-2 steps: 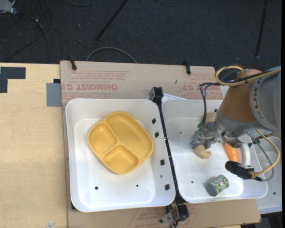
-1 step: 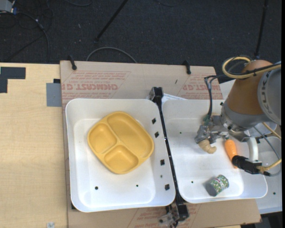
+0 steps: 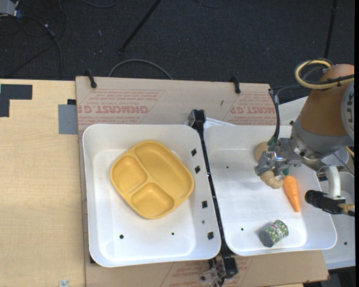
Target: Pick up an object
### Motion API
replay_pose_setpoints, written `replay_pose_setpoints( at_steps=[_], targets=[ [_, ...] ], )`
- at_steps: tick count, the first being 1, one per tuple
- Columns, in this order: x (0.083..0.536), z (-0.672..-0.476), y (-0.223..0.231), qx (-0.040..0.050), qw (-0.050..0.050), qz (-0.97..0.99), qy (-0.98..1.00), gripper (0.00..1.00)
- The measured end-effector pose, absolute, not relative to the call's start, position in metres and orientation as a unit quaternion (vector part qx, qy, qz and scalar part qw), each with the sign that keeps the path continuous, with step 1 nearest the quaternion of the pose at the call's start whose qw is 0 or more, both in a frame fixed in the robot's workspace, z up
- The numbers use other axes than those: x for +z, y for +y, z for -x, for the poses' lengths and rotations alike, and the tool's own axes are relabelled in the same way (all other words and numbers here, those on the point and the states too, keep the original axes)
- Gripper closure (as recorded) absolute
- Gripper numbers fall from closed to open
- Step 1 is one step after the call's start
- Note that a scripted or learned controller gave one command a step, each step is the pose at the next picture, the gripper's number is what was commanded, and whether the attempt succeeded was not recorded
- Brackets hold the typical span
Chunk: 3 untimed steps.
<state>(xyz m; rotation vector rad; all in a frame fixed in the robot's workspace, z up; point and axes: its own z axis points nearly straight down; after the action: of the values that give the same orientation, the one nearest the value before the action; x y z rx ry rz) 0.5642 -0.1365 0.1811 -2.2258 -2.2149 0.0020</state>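
In the right bin, my gripper is low over a tan, lumpy object near the bin's far right side. The gripper covers the middle of that object, and tan parts show above and below it. An orange carrot lies just to the right of the tan object, pointing toward the front. A small green and grey can lies on its side near the front of the same bin.
The left bin holds a yellow divided plate. A black divider runs between the two bins. The arm enters from the right above the right bin's far corner.
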Motion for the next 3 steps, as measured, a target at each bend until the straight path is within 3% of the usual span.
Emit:
replay_pose_setpoints(
  at_steps=[1,3],
  targets=[
    [0.236,-0.573,-0.132,0.0001,0.0,0.706,-0.708,1.0],
    [0.231,-0.597,-0.024,0.0016,0.002,0.705,-0.709,1.0]
  ],
)
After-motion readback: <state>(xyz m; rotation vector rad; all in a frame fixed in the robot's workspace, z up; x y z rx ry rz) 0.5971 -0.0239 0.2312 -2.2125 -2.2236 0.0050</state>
